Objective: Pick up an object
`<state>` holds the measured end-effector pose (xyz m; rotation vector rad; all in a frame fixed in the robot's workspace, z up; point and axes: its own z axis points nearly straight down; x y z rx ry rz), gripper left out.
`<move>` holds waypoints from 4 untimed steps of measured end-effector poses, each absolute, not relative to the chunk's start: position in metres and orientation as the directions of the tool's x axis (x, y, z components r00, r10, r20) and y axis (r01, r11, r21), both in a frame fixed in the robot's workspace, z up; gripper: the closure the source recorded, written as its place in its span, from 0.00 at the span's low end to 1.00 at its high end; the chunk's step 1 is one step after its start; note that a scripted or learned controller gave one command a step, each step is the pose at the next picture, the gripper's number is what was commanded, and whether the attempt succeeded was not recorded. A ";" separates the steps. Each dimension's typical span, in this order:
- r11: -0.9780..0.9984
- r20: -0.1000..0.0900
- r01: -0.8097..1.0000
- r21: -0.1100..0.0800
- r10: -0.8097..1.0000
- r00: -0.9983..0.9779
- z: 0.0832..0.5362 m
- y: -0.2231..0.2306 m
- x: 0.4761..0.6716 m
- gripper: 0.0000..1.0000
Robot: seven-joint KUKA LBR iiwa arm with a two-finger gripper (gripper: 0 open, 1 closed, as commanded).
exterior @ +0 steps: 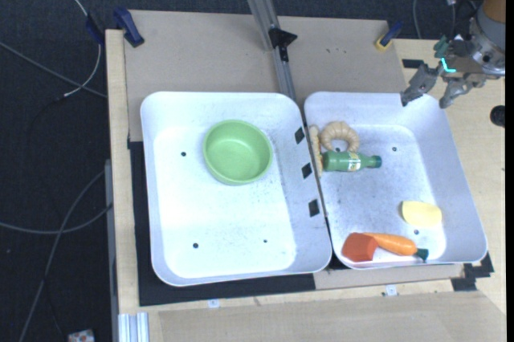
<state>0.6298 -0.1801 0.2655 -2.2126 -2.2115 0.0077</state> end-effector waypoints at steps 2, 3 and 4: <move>0.001 0.005 1.000 -0.013 1.000 -0.001 0.207 -0.174 0.631 0.00; 0.002 0.005 1.000 -0.013 1.000 -0.001 0.159 -0.175 0.638 0.00; -0.001 0.004 1.000 -0.012 1.000 0.001 0.103 -0.183 0.642 0.00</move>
